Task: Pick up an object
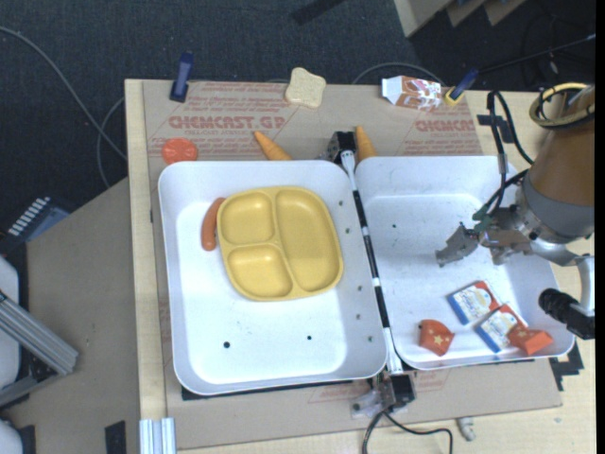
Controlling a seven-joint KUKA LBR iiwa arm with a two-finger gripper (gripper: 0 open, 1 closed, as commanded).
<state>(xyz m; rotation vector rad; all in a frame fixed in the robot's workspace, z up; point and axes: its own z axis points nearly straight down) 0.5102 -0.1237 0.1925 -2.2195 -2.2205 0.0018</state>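
Note:
My gripper [452, 250] hangs over the middle of the right bin [406, 201], reaching in from the right, with nothing visibly in it. Below it, near the bin's front, lie a red strawberry-like toy [435, 336], two small blue-and-white cartons [471, 301] [499, 326] and an orange piece [534, 341] in the front right corner. The gripper is a short way up and left of the nearest carton, apart from it.
The left bin [198, 348] holds a yellow divided plate [281, 241] and a red sausage [209, 225] at the plate's left. Behind the bins on the bench lie two orange carrots [271, 146] [364, 143], a bread slice [305, 86], a small carton [413, 91], a blue clip [181, 76] and a red disc [178, 149].

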